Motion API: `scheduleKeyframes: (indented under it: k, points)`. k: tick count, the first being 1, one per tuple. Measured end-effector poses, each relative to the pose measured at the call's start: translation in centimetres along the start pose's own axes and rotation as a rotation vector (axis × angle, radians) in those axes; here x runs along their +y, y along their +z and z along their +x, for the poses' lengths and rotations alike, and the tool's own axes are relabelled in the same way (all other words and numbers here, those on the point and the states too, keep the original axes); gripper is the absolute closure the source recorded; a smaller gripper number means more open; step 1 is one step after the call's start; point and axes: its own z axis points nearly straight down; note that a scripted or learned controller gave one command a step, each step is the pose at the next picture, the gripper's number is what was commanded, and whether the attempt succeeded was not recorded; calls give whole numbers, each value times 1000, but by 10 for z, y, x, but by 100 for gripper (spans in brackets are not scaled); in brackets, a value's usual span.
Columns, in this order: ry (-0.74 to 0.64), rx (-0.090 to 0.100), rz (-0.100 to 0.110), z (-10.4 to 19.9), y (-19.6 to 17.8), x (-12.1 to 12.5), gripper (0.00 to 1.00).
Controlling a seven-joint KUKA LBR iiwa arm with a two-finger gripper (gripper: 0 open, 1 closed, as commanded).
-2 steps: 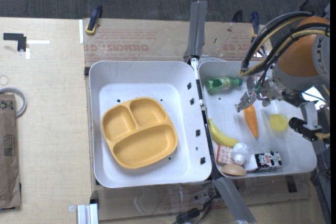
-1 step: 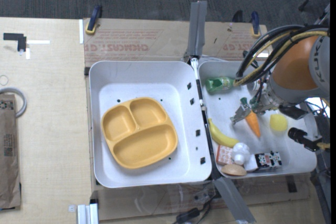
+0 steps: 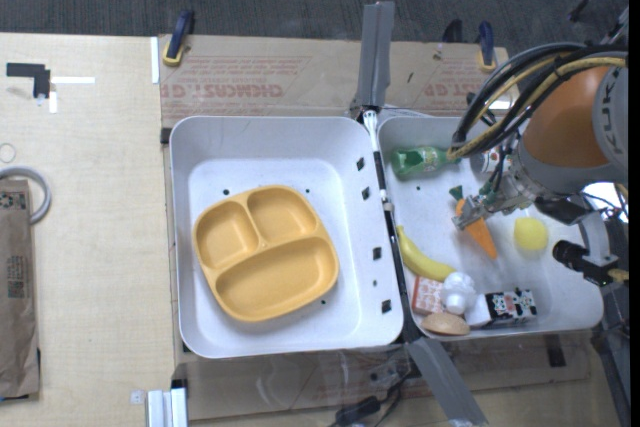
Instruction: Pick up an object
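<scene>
Your bench [image 3: 80, 215] fills the left and centre of the frame, with wide bare surface at far left. The left bin [image 3: 200, 335] sits at centre; a yellow divided plate [image 3: 265, 253] takes up most of its floor, leaving a free margin along its upper and right walls. The right bin [image 3: 590, 310] lies against it at right of centre and is crowded, with little open floor except a patch near its upper wall and another at its lower right.

The arm [image 3: 570, 120] comes in from the upper right, its orange band over the right bin's upper right part. The gripper [image 3: 478, 212] hangs at mid-bin, directly over the top of an orange carrot [image 3: 483, 236], close enough that it seems to touch. You cannot tell from this view whether the pincer is apart or together, nor whether it grips the carrot.

A green bottle [image 3: 418, 160] lies upper left in that bin, a banana [image 3: 425, 260] along its left wall, a yellow ball [image 3: 530, 233] just right of the carrot. A black-and-white box [image 3: 512, 306] and a brown bun-like item [image 3: 446, 323] rest at the lower wall.
</scene>
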Motion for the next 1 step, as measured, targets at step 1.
scheduleKeyframes:
  k: [1]
  points:
    - [-193,1,0,58,-124,-30,100]
